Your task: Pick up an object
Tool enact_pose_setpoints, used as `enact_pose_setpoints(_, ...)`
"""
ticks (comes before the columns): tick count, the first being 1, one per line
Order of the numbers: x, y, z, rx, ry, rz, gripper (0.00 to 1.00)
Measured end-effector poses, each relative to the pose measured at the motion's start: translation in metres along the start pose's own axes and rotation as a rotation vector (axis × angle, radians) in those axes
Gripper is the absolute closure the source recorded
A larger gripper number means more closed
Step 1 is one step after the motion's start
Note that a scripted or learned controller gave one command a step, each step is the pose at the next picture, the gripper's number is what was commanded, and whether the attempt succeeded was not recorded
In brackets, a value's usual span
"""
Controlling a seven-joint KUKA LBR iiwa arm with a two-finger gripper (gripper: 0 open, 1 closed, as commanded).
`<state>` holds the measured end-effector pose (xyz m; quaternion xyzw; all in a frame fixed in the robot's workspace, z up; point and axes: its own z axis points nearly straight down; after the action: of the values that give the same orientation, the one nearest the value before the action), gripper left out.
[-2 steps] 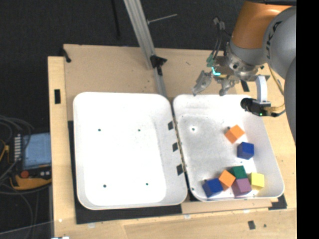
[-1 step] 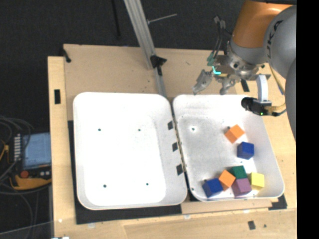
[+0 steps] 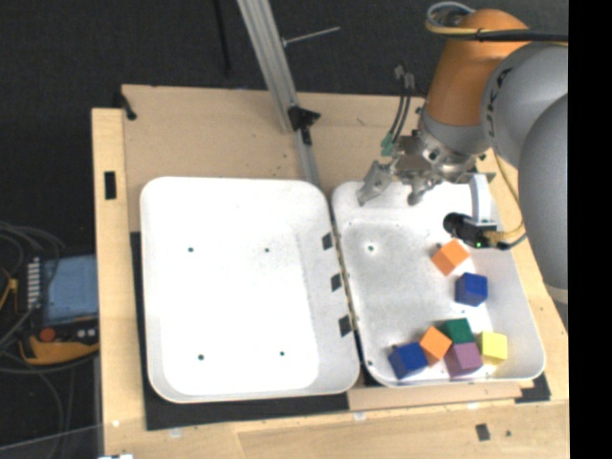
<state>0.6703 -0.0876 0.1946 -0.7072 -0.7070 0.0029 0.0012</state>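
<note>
arm: grey body with the orange band (image 3: 470, 60), reaching in from the right, wrist over the far edge of the right bin (image 3: 382, 285)
gripper (image 3: 396, 188): hanging above the bin's far-left corner, two fingers spread apart, nothing between them
fingers: one tip (image 3: 369, 192) sits at the bin's rim, the other toward the bin's middle; both well apart from every block
right bin: shallow white tray, holds all seven blocks, all in its right and near part
orange block (image 3: 449, 256): alone, mid-right of the bin, tilted like a diamond, closest block to the gripper
blue block (image 3: 470, 289): just beside and nearer than that orange one, not clearly touching it
near cluster: five blocks packed along the near edge
cluster, left end: second blue block (image 3: 408, 359), touching a second orange block (image 3: 436, 343)
cluster, middle: green block (image 3: 460, 330) behind a purple block (image 3: 464, 358), the two pressed together
cluster, right end: yellow block (image 3: 493, 346), next to the purple one, close to the bin's near-right corner
left bin (image 3: 239, 285): white tray, side by side with the right bin, a few dark dots on its floor
between bins: small black clips (image 3: 337, 282) along the shared edge
bench (image 3: 110, 256): light wood board under both bins
pole (image 3: 273, 55): slanted metal bar crossing the far side, ending near the far gap between the bins
</note>
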Motion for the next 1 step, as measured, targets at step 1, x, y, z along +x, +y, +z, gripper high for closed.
enact_pose_setpoints(1, 0.0011, 0.0069, 0.0455, -0.002, 0.0, -0.003, 0.0)
